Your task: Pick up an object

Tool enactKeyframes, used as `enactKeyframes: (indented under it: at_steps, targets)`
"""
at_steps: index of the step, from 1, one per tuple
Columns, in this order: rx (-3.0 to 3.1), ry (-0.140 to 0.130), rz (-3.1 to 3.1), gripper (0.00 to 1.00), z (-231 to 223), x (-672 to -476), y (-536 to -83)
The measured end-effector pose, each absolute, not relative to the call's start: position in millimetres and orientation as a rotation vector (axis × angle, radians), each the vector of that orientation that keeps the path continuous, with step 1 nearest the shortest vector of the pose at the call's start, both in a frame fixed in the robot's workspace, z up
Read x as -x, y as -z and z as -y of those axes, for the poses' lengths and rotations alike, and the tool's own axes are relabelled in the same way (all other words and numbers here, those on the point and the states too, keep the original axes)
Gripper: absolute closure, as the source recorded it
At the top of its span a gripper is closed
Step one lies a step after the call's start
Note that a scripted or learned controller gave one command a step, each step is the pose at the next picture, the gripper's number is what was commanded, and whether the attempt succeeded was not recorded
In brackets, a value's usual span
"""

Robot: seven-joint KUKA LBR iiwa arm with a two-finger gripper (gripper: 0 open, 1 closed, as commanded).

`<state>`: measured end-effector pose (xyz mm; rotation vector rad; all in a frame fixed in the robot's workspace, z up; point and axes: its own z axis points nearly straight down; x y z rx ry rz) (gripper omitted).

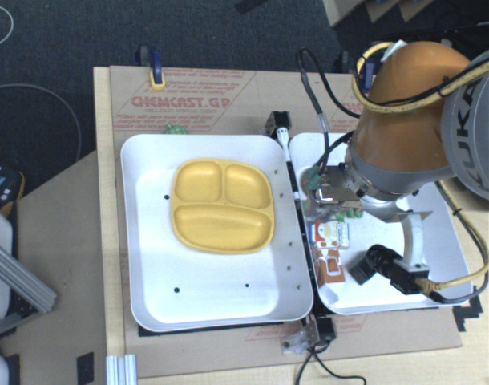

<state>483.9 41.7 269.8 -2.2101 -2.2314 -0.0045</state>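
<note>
Reaching into the right bin (437, 295), end effector (329, 192) over a carton (329, 247); finger state indeterminate. Next: descend, close squarely.

The arm (425, 111) reaches in from the right, its orange band bulging above the wrist. It bends steeply downward, and the end effector (329, 189) hangs low at its tip.
</note>
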Motion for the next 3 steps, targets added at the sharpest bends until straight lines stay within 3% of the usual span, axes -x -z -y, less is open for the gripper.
enactKeyframes:
  at_steps: [1,2,3]
  targets:
    - [2.216,0.015,2.234,1.00,-92.0,-481.7,-356.1]
    - [2.216,0.006,2.229,1.00,-141.9,-479.3,-371.2]
    - [2.222,-0.011,2.215,1.00,-116.1,-478.5,-308.3]
